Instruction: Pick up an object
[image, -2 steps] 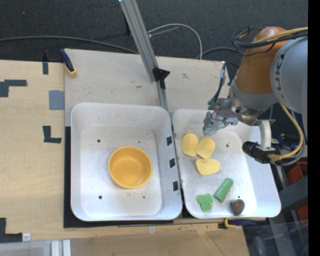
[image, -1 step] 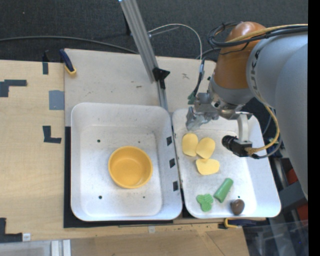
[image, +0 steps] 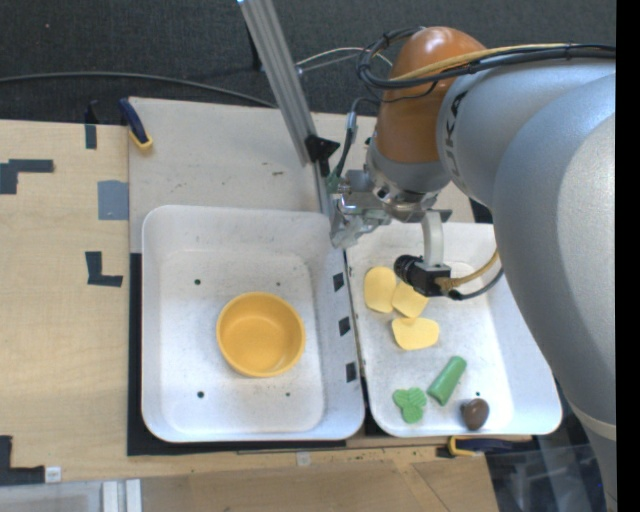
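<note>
On the left we are seeing the wooden tabletop (image: 50, 330) carrying a few dark tape marks, and a yellow-handled clamp (image: 136, 126) lying near the far corner of a pale board. Moving rightward, we are looking into the left bin (image: 180, 400), where a yellow bowl (image: 261, 333) is sitting upright near the middle, well apart from the walls. A slanted grey metal bar (image: 285, 90) is running down toward the divide between the two bins. Just past it, the gripper (image: 352, 222) is hanging over the far end of that divide, under the orange band (image: 420, 95) of our arm; whether it is released or clenched we cannot tell. In the right bin (image: 520, 400), three pale yellow pieces (image: 400, 305) are lying touching one another near the far half, beside a black fitting (image: 415, 272) with a cable. Nearer the front, a green leafy piece (image: 409, 403) is resting just beside a tilted green cylinder (image: 447, 380), and a small brown object (image: 474, 412) is sitting near the front right corner.
</note>
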